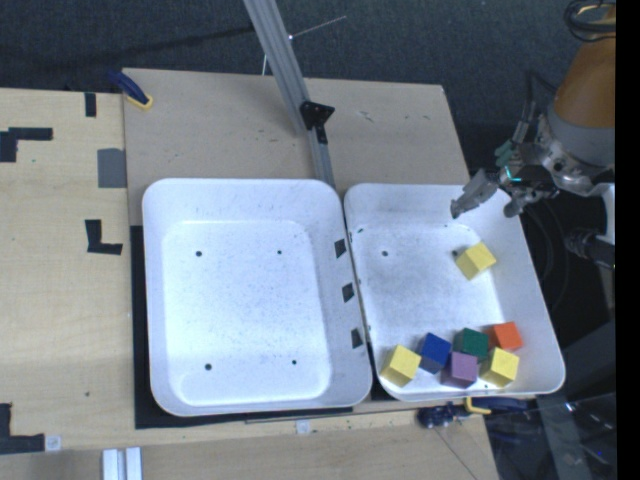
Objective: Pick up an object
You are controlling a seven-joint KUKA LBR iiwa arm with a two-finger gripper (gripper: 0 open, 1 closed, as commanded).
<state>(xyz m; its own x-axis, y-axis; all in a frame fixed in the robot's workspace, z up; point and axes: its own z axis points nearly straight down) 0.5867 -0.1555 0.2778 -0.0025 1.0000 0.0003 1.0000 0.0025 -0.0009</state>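
Several small cubes lie in the right bin [400,218]. A yellow cube [476,260] sits alone near the bin's right wall. Along the front wall cluster a yellow cube [402,364], a blue cube [434,351], a green cube [470,343], a purple cube [463,367], an orange cube [506,336] and another yellow cube [502,366]. My gripper [488,206] hangs over the bin's far right corner, above and behind the lone yellow cube. It is open, and nothing is between its fingers.
The left bin [160,268] stands beside the right one. A slanted metal pole [285,53] crosses the bench behind both bins. Dark tape marks [98,236] and a blue-and-yellow tool [130,88] lie at the left of the bench.
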